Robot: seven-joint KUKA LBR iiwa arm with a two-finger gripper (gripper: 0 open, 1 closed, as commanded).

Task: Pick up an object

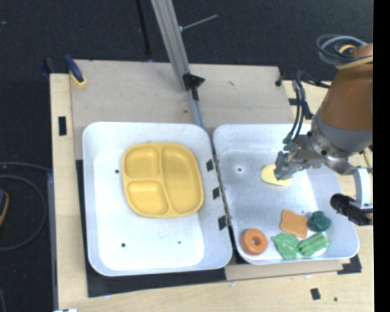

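The gripper (283, 168) sits low in the right bin (247, 149), touching a pale yellow piece (273, 177) (partly hidden beneath it).

My arm (350, 103) reaches in from the right, its orange band above the grey wrist, bent downward and leaning left. My pincer (285, 169) hangs low at the end of it, pointing down and left, with dark cables running along the wrist.
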